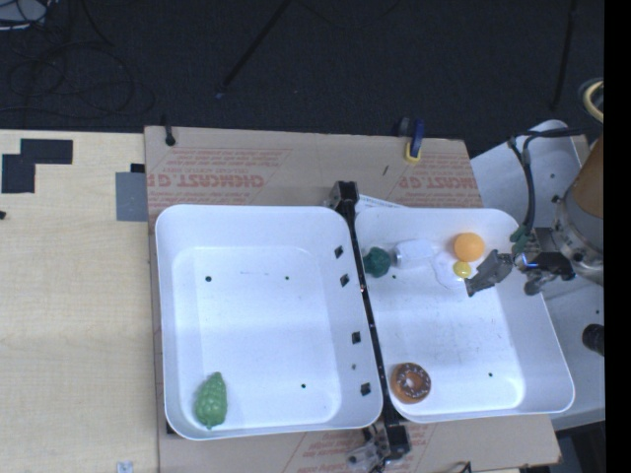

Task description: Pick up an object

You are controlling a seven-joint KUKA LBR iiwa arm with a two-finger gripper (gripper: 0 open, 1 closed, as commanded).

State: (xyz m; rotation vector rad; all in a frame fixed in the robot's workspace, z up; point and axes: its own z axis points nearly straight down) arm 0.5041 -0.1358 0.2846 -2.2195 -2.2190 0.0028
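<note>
gripper point(505, 272) is seen at 3 o'clock of the right bin point(552, 382), fingers spread, nothing held; orange ball point(469, 245) lies just at its 10 o'clock; judged light, smooth, prone to rolling; best pinched across its widest middle.

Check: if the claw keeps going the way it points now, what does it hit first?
The claw points toward the view's left, low over the right bin. First in line looks like the small yellow object, just below the orange ball. Height is unclear, so it may pass over.
</note>
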